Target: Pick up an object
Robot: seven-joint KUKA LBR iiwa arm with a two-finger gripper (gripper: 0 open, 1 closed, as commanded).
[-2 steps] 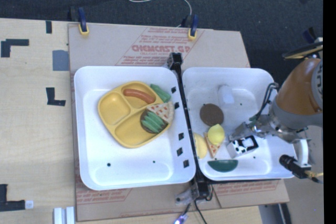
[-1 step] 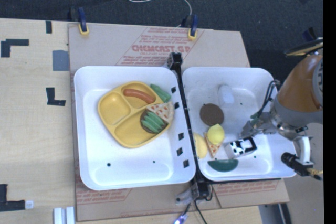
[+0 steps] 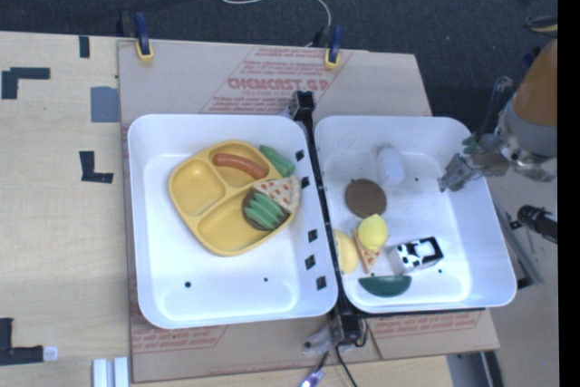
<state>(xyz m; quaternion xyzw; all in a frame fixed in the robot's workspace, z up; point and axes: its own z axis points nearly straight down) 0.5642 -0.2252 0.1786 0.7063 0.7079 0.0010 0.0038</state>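
Green wedge [image 3: 384, 285] sits low in the right bin [image 3: 480, 222], yellow lemon [image 3: 372, 232] beside it, well apart from the empty gripper [image 3: 456, 174]; finger state unclear. Best centre over the lemon before descending.

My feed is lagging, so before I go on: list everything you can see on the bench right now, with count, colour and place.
bins: 2, white, side by side on the board
tray: 1, yellow, three compartments, in the left bin
sausage: 1, red-orange, in the tray's top compartment
pizza slice: 1, tan with red spots, on the tray's right edge
green items: 2, one in the tray under the pizza slice, one at the tray's top right edge
brown disc: 1, middle of the right bin
pale item: 1, whitish, above the disc
lemon: 1, yellow, below the disc
cow toy: 1, black and white, right of the lemon
green wedge: 1, dark green, right bin's front
clamps: 2, blue and yellow, board's back edge
gripper: 1, grey, over the right bin's right side
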